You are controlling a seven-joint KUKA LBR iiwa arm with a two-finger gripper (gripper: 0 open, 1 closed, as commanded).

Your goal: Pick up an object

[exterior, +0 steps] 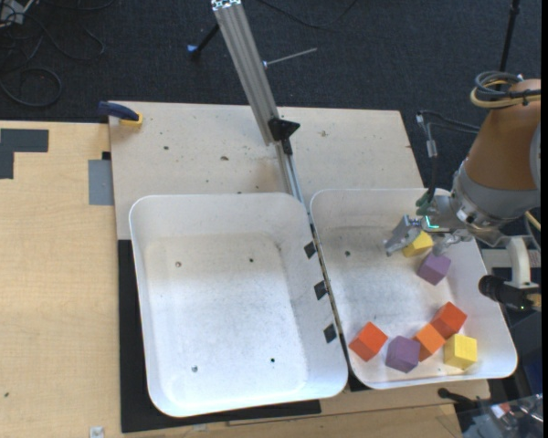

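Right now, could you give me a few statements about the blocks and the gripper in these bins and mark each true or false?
1. A yellow block sits at the gripper. True.
2. All blocks lie in the left bin. False: they lie in the right bin; none are seen in the left bin.
3. A purple block lies just below the gripper. True.
4. The blocks at the right bin's near edge are all orange. False: a purple block and a yellow block lie among them.

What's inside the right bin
The right bin holds the gripper over a yellow block, a purple block beside it, and a front cluster: three orange, one purple, one yellow. The gripper covers part of the yellow block beneath it.
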